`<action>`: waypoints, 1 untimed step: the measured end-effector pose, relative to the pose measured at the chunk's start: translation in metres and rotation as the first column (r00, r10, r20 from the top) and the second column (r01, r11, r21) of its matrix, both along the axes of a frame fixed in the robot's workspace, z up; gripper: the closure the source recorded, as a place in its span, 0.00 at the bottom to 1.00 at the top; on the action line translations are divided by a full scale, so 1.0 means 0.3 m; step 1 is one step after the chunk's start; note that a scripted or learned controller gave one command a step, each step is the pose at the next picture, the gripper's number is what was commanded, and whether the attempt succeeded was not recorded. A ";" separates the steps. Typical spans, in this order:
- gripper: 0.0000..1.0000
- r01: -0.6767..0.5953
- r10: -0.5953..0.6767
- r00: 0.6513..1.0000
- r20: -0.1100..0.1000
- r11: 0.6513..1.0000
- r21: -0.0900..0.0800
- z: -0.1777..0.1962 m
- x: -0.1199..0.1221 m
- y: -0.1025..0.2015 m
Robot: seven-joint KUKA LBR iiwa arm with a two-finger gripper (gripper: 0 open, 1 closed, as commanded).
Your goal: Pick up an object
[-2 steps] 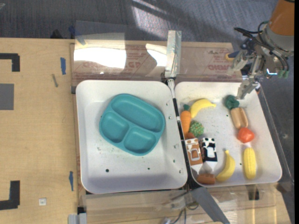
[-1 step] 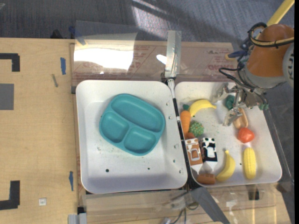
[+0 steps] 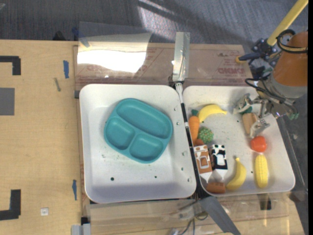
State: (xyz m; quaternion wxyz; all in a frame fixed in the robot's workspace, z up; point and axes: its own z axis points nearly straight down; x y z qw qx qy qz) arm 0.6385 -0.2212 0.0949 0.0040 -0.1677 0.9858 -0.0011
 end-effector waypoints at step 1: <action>0.00 -0.012 0.012 1.000 0.001 1.000 0.001 -0.021 -0.153 0.062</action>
